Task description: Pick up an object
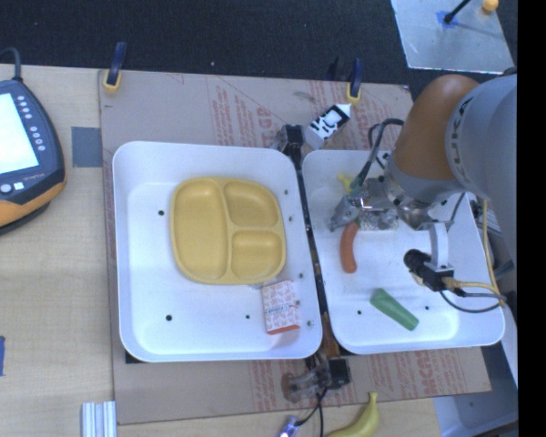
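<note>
My gripper [353, 213] is low over the upper left part of the right bin [464, 330], reaching in from the right. An orange sausage-shaped object [348, 249] lies just below it, its top end right at the gripper's tip. Whether it is held cannot be made out. A green block [394, 308] lies tilted on the bin floor, nearer the front. A small yellow-green item [348, 182] pokes out just behind the gripper, partly hidden by it.
The left bin [141, 308] holds a yellow divided plate [227, 228] and a small red-and-white carton [280, 306]. A banana [360, 418] lies on the bench in front of the bins. A control pendant [14, 153] sits far left. A black-and-white tag [328, 123] lies behind the bins.
</note>
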Controlling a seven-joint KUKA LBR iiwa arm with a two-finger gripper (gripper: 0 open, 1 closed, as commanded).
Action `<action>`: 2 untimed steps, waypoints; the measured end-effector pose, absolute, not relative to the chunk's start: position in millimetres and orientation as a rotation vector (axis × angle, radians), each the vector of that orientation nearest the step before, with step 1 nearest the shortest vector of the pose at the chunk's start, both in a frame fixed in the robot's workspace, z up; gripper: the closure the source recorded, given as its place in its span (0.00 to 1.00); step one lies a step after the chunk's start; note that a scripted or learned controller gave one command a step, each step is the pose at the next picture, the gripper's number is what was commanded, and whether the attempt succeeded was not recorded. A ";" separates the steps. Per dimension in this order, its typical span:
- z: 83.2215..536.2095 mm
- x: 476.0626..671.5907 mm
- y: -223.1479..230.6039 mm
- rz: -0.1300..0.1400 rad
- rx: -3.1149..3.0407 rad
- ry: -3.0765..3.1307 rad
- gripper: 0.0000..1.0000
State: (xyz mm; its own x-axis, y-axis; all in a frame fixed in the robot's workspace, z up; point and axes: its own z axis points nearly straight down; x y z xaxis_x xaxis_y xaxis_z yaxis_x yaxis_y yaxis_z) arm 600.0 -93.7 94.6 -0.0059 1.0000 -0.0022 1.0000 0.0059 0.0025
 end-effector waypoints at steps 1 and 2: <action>105.7 600.4 -96.1 -0.003 2.211 2.224 1.00; 91.7 581.7 -176.8 -0.004 2.222 2.225 1.00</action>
State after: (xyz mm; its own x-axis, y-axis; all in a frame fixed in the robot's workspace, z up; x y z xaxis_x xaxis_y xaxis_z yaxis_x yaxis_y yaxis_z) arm 581.7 -176.8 91.7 -0.0015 1.0000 0.0001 1.0000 0.0015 -0.0039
